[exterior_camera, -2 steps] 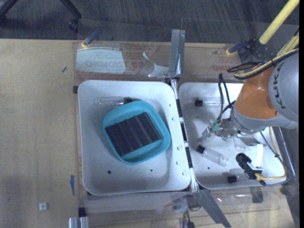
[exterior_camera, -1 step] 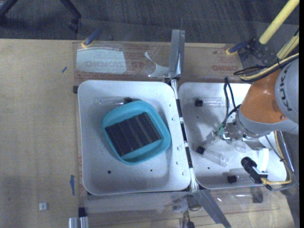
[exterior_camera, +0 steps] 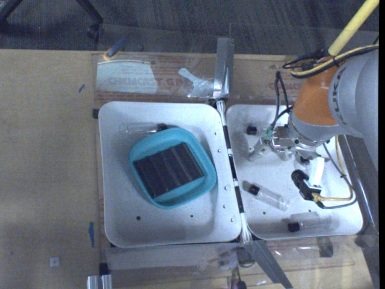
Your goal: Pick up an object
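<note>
The grey arm with its orange band [exterior_camera: 316, 101] reaches in from the right over the right bin [exterior_camera: 349, 221]. Its gripper [exterior_camera: 260, 147] hangs low over the upper left part of that bin. Close to the gripper's upper left lies a small clear vial with a black cap [exterior_camera: 249, 129]. A second clear vial with a black cap [exterior_camera: 268, 196] lies lower in the bin, well below the gripper. A third vial [exterior_camera: 305, 224] rests along the bin's front wall. Nothing shows clearly at the gripper's tip.
The left bin [exterior_camera: 114, 179] holds a teal tray [exterior_camera: 207, 173] with a dark ridged block [exterior_camera: 168, 170] in it, and a clear tube [exterior_camera: 144, 128] near its back wall. Cables and a black plug [exterior_camera: 302, 183] dangle under the wrist. A metal post [exterior_camera: 224, 68] stands between the bins at the back.
</note>
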`<act>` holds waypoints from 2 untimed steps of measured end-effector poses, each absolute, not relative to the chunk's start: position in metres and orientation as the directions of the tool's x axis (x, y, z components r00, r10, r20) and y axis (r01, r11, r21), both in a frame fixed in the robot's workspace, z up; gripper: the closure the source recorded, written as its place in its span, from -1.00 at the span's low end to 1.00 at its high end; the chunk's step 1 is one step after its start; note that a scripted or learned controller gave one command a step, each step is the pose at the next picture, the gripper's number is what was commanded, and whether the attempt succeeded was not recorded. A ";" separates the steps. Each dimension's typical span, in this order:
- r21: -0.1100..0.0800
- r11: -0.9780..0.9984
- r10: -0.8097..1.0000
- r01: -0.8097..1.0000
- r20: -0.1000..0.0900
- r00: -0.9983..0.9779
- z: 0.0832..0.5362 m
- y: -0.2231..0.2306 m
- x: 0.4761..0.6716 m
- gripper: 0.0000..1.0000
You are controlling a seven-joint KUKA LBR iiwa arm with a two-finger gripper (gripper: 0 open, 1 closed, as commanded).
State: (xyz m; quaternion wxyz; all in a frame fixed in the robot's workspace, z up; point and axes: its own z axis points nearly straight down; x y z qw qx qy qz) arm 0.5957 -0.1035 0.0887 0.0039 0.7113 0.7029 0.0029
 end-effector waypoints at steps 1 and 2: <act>0.006 -0.055 0.998 0.998 0.001 0.055 0.089 -0.094 0.536 -1.00; 0.010 -0.090 0.996 0.996 -0.002 0.090 0.088 -0.143 0.556 -1.00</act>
